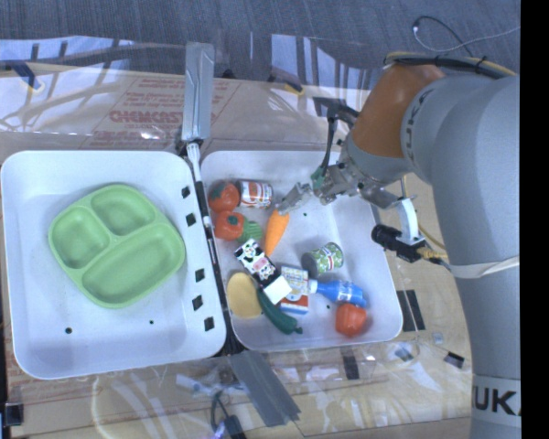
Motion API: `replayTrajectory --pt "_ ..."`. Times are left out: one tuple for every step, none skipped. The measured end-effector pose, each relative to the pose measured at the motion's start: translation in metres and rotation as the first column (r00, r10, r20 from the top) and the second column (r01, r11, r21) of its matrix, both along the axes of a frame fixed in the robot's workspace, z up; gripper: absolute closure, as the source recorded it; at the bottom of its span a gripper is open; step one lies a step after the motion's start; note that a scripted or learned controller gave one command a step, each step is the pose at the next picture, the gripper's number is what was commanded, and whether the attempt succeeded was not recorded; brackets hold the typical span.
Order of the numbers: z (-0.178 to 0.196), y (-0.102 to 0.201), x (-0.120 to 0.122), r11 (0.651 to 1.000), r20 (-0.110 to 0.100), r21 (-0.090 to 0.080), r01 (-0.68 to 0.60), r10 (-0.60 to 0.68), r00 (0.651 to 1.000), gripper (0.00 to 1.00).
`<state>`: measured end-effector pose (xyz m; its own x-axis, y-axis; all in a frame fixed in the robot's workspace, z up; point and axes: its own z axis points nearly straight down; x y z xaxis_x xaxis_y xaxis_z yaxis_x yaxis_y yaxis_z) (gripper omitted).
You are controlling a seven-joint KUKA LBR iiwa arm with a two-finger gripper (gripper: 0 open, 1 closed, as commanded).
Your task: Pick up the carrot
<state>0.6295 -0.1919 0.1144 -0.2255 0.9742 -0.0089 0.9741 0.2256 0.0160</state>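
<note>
White bin (pixel 384 273) under the arm is crowded, and the tool (pixel 297 197), grip state unclear, hovers just above the carrot (pixel 275 230), so it could snag the tomato (pixel 225 197) beside it instead.

two white bins (pixel 37 337) sit side by side. the left one holds one green tray (pixel 116 243) with three compartments. the right one holds one carrot (pixel 275 230), two tomatoes (pixel 224 197) at its far left, one red piece (pixel 350 318) near right, two small cans (pixel 255 193), one blue bottle (pixel 339 291), one yellow piece (pixel 242 294), one dark green piece (pixel 279 315) and one black-and-white carton (pixel 255 260). one arm (pixel 457 144) reaches in from the right.
</note>
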Motion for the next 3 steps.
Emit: replayTrajectory --pt "-0.023 0.05 -0.031 0.988 -0.02 0.006 -0.155 0.155 0.988 0.0" --pt "-0.013 0.049 -0.031 0.987 -0.021 0.005 -0.158 0.158 0.987 1.0" --pt "0.106 0.066 0.022 0.989 -0.017 0.004 0.148 -0.148 0.989 1.0"
